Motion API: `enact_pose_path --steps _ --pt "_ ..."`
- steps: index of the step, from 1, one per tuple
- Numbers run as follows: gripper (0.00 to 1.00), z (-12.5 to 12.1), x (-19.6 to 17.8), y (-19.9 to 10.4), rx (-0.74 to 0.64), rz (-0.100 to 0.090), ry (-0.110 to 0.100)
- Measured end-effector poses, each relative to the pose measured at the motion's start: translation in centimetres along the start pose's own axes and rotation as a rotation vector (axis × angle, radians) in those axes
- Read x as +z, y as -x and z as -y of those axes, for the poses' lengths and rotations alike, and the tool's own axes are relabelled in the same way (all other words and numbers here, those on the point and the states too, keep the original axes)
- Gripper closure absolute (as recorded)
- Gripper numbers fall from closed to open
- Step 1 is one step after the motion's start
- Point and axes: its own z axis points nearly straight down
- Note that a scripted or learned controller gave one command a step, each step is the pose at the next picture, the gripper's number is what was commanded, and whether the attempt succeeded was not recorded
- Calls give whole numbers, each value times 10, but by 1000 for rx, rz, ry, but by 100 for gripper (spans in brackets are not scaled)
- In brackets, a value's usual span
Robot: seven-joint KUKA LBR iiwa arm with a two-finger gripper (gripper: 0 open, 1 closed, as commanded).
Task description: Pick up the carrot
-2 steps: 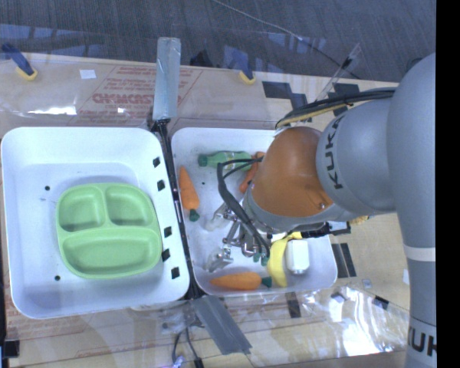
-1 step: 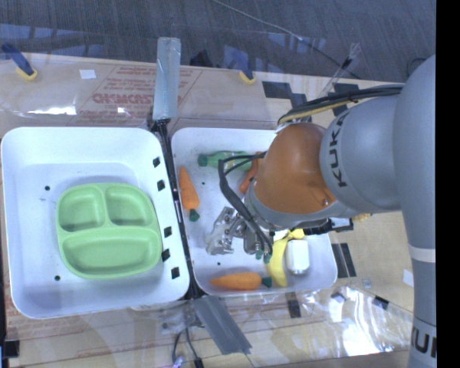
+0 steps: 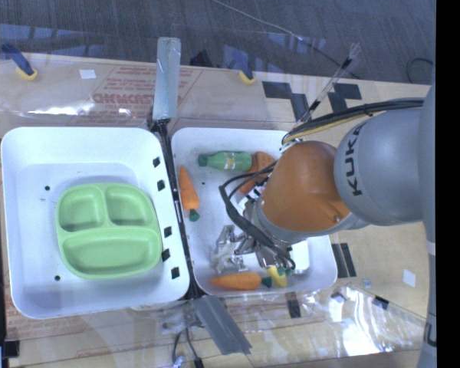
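the right shallow white plastic bin (image 3: pixel 215 140) is occupied by the grey arm with its orange band (image 3: pixel 303 186), entering from three o'clock. the metal end effector (image 3: pixel 234 251) is seen low in that bin, toward six o'clock; whether it is apart or together cannot be told. a long orange carrot (image 3: pixel 188 190) is laid along the bin's nine o'clock wall. a second orange carrot (image 3: pixel 236 282) is found at six o'clock, just below the end effector. a green plastic bottle (image 3: pixel 226 160) is laid at twelve o'clock. a green sectioned plate (image 3: pixel 107 230) is held in the left white bin (image 3: pixel 23 205).
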Motion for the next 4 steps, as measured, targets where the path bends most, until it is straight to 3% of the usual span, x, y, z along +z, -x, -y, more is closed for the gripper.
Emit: enact_pose_path --steps 1,2,3,4 --pt "100 80 -1 15 -229 5 -3" --pt "0 79 -1 15 -230 5 -2" --pt "0 6 -1 53 -190 5 1" --pt "0 1 -2 94 -257 5 -4"
